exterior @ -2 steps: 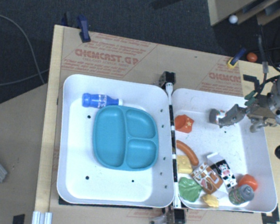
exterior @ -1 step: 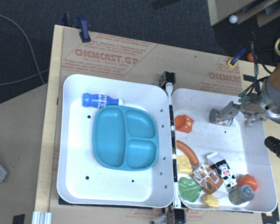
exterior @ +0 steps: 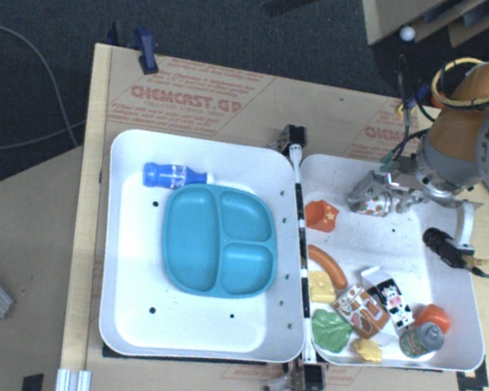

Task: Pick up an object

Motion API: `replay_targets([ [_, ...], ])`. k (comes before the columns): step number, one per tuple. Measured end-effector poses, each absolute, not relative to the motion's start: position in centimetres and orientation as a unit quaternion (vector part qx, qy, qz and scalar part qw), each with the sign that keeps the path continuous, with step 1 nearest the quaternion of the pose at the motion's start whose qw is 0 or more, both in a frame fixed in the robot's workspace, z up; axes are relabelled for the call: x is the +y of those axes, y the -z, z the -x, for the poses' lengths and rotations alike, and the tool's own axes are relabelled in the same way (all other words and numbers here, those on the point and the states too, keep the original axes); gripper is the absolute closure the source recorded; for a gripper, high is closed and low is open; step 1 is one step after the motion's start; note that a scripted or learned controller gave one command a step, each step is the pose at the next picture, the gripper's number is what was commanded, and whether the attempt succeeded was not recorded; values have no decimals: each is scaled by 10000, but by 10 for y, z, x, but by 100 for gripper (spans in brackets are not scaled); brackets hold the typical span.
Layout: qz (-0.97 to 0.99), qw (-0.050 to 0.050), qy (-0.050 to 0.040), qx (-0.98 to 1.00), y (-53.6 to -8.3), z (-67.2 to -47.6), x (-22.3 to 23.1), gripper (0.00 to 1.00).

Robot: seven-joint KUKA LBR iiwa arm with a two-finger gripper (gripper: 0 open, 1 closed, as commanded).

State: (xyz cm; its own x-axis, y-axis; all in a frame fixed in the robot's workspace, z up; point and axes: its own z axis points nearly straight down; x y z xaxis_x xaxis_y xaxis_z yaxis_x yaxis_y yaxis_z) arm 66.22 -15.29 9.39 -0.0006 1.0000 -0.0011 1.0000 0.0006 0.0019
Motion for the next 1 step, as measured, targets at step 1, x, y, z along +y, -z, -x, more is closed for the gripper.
replay_targets([
  [1, -7067, 21, -8, 7075, -104, -663, -153, 100],
])
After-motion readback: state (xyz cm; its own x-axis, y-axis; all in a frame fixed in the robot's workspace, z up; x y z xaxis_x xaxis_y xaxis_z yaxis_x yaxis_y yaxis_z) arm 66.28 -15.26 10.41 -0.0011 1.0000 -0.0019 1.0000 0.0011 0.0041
